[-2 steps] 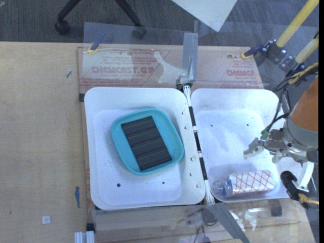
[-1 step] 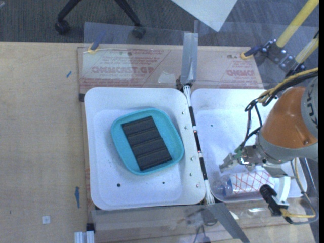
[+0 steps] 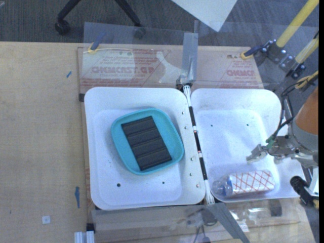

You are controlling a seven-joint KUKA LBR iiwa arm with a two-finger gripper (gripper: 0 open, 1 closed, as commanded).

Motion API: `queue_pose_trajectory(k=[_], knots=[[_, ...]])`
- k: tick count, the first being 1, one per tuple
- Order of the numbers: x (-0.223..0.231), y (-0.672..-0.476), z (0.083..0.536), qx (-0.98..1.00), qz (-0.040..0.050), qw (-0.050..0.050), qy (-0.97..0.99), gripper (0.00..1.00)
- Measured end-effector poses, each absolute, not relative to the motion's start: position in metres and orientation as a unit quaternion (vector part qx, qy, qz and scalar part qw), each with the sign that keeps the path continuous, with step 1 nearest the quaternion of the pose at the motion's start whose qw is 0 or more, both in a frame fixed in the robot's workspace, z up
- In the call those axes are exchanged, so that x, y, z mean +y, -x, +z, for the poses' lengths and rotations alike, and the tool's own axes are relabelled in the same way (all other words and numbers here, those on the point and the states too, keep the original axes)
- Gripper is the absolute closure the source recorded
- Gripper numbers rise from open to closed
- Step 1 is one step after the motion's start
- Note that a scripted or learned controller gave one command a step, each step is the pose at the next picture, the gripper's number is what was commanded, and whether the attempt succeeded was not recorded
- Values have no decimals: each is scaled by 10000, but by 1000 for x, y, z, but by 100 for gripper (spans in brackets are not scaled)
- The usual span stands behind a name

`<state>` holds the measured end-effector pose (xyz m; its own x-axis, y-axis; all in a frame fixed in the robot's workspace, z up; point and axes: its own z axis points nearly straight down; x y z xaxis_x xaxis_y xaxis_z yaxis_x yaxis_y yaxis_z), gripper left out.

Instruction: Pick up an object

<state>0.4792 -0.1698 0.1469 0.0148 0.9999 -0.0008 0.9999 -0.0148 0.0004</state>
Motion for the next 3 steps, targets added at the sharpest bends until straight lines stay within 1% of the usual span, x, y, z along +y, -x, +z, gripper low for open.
queue_pose_trajectory(k=[1,2,3], knots=[[-170,-479,147,7018,-1,4,-7124,0],[-116,-481,88,7758,13,31,-6309,0],[-204,-483,147,6973,-2,17,-7168,0]])
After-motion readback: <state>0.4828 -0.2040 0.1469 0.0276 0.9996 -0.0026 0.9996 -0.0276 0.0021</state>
